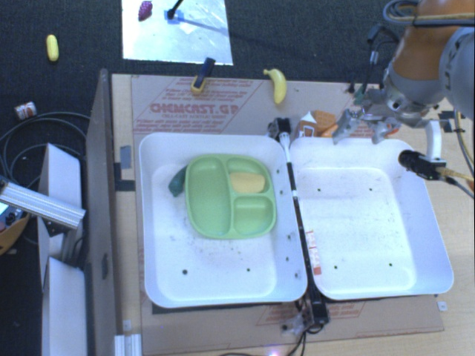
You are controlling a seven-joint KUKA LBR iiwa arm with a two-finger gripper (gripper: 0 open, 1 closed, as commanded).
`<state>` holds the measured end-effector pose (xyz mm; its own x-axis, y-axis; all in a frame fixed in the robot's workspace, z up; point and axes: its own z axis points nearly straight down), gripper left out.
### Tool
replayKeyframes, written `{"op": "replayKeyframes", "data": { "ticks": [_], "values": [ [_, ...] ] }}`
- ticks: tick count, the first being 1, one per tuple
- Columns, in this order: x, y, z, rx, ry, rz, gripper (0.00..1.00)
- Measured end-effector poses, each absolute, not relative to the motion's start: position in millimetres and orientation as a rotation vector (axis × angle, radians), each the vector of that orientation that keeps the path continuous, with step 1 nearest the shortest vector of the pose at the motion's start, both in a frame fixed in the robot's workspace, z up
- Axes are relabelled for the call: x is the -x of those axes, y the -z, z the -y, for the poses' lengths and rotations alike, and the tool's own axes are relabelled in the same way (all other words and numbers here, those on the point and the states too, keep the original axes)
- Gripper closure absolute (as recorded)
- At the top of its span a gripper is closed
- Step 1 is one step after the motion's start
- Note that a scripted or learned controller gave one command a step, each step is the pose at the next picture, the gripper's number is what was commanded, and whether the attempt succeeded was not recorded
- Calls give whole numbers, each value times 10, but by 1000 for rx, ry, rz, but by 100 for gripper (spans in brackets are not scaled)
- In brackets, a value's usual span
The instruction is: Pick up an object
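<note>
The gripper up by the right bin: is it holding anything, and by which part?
Nothing shows in the gripper, which hangs over the far rim of the right bin. The yellow piece lies in the green divided plate in the left bin.

From where I stand, the floor (pixel 312 13) is a dark, speckled carpet. A shiny square silver sheet (pixel 177 21) lies on it at the far side, catching the overhead light. A small purple lump (pixel 145 9) sits on that sheet, and a small yellow oblong piece (pixel 52 47) lies on the bare carpet further left. Black cables (pixel 30 143) coil on the floor at the left, near a small red-and-white can (pixel 25 110). A pale wooden bench top (pixel 453 199) carries a flat brown cardboard sheet with red printed lettering (pixel 194 106). A silver aluminium rail (pixel 41 205) and white box-like blocks (pixel 63 273) stand alongside at the left.
</note>
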<state>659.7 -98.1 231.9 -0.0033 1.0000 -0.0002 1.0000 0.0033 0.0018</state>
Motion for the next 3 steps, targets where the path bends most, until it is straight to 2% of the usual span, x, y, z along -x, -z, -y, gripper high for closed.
{"op": "replayKeyframes", "data": {
  "ticks": [1, 2, 3],
  "values": [
    [-6440, -1351, 1035, -2225, 7, -2225, 0],
    [-6536, -818, 862, -2215, 0, -2228, 0],
    [-6700, -857, 1039, -2217, -5, -2221, 0]
  ]
}}
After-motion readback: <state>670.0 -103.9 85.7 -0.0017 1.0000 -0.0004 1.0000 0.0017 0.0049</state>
